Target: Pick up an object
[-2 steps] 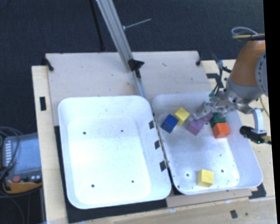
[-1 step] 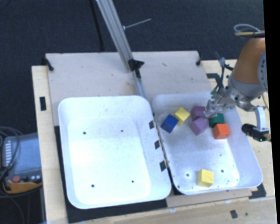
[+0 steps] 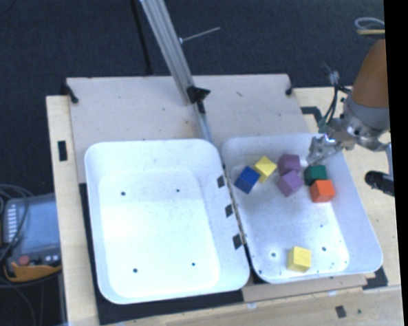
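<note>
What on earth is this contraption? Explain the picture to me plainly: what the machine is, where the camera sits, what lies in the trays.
One camera looks down at a slant on a bench. The machine is a robot arm reaching in from the right; its gripper hangs above the right bin, over the green block. I cannot tell whether it grips anything. That bin holds small blocks: blue, yellow, two purple, green, orange, and another yellow block apart near the front. The left bin sits alongside.
</note>
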Controlling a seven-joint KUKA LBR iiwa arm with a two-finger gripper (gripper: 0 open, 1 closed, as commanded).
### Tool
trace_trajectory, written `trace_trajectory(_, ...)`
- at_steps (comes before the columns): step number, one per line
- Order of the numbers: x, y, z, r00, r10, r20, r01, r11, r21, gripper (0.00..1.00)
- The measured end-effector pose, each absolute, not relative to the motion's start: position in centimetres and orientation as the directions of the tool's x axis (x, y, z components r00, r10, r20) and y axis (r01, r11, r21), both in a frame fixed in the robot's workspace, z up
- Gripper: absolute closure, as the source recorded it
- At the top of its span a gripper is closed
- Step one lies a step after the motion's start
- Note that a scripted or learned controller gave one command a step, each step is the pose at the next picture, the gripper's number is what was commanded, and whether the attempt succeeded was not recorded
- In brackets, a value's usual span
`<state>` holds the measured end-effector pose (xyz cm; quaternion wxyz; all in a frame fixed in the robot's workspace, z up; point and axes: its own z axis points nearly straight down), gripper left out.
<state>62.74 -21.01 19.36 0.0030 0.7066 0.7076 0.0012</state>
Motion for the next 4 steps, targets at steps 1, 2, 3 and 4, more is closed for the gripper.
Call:
trace_trajectory(1, 62.9, -21.2, 24.0, -0.002, 1.0, -0.003, 1.0, 0.002, 0.007, 1.0)
trace_trajectory(2, 62.3, -15.9, 23.3, -0.006, 1.0, 0.001, 1.0, 0.006, 0.0, 1.0)
trace_trajectory(3, 61.6, -11.4, 22.8, -0.006, 1.0, 0.001, 1.0, 0.006, 0.0, 1.0)
trace_trajectory(4, 60.2, -5.8, 23.9, -0.008, 1.0, 0.002, 1.0, 0.008, 0.001, 1.0)
